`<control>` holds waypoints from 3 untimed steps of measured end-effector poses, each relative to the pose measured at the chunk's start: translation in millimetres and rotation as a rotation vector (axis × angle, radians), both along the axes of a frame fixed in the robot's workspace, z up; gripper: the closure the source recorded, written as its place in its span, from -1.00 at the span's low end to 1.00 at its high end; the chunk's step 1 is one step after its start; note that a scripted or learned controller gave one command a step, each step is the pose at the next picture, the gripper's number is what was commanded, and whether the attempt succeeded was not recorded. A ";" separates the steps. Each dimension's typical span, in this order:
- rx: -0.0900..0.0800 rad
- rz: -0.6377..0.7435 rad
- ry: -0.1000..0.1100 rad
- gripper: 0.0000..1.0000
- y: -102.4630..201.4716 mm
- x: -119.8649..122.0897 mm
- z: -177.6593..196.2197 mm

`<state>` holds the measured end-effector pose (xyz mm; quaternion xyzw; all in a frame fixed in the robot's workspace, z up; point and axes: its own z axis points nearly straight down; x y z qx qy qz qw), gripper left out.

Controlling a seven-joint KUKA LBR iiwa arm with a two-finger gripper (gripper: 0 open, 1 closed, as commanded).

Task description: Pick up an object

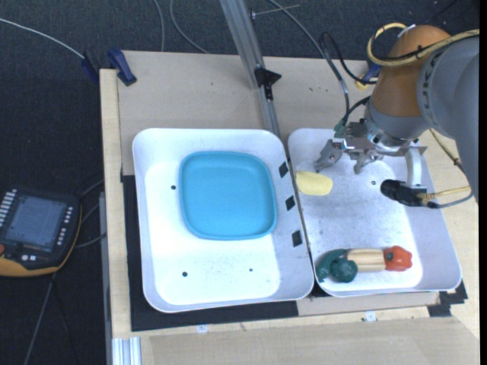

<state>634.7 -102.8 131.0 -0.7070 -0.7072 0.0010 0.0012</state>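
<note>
Reaching in from the right over the right shallow white plastic bin (434, 226): big grey robot arm with an orange band (407, 67), bending down toward the bin's far end. Hanging low just above the bin floor: the metal two-finger gripper (346, 157), fingers (329, 157) spreading wide apart, holding nothing. Lying just below the left finger, near the bin's left wall: small pale yellow soft lump (313, 182), not touching the fingers. Resting at the near end of the same bin, well apart from the gripper: wooden stick toy with a red end and a dark green round end (364, 261). Sitting inside the left shallow white plastic bin (152, 280): light blue square plastic plate (227, 195). Sticking out beside the arm: small black cylinder part with a cable (403, 192).
</note>
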 end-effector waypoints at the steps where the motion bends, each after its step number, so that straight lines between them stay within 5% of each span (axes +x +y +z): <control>1: 0.000 0.000 0.000 -1.00 0.4 -0.6 -37.2; 2: 0.000 0.000 -0.005 1.00 0.4 0.6 -24.4; 3: -0.001 0.000 -0.009 1.00 -8.8 1.1 33.6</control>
